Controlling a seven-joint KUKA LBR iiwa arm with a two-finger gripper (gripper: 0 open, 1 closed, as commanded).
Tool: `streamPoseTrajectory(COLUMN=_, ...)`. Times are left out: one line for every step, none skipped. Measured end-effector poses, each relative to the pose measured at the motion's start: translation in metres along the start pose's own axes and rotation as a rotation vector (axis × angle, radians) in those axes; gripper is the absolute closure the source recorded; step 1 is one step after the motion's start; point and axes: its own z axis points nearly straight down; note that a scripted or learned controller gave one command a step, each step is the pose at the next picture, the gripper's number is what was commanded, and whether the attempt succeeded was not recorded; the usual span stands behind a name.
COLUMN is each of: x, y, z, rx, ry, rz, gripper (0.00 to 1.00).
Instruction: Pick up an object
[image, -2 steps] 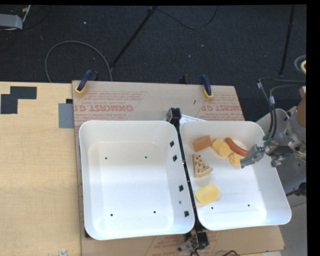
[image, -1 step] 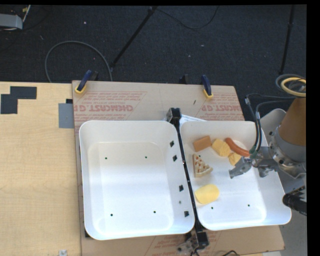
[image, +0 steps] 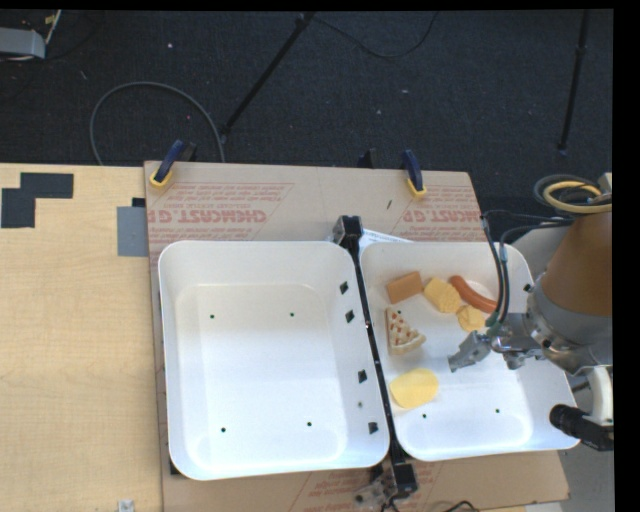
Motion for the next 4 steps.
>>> streamPoseTrajectory(x=0.009, y=-0.004, z=0.059, rx=0.001, ry=0.000, rz=-0.001, gripper=0.00)
streamPoseTrajectory(x=0.007, y=-0.003, z=0.046, rx=-0.004, ry=-0.001, rz=0.001, gripper=1.00)
streamPoseTrajectory(x=0.014, y=-0.008, z=-0.003, rx=-0.009, ry=-0.002, rz=0.000, gripper=1.00)
streamPoseTrajectory(x=0.013, y=-0.013, z=-0.064, rx=-0.010, ry=-0.002, rz=0.000, gripper=1.00)
